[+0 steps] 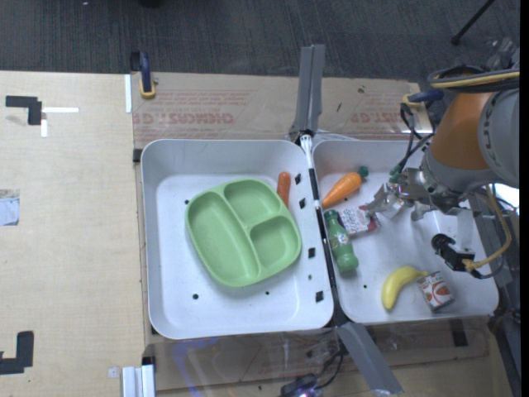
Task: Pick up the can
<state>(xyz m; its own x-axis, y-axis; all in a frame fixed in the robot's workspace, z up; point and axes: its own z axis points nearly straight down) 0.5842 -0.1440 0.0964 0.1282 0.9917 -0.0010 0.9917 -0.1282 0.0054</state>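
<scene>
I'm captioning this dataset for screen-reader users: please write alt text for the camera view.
A grey and orange robot arm reaches from the right, its gripper over the right bin, which holds a can, banana, green bottle and carrot. The left bin holds a green divided plate and a small orange piece.

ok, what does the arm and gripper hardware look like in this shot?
The arm is grey with a broad orange band above the wrist. Yellow and dark cables loop over its top, and another black cable with yellow ends hangs below the wrist. The gripper is small, metallic silver-grey, with two thin fingers.
</scene>
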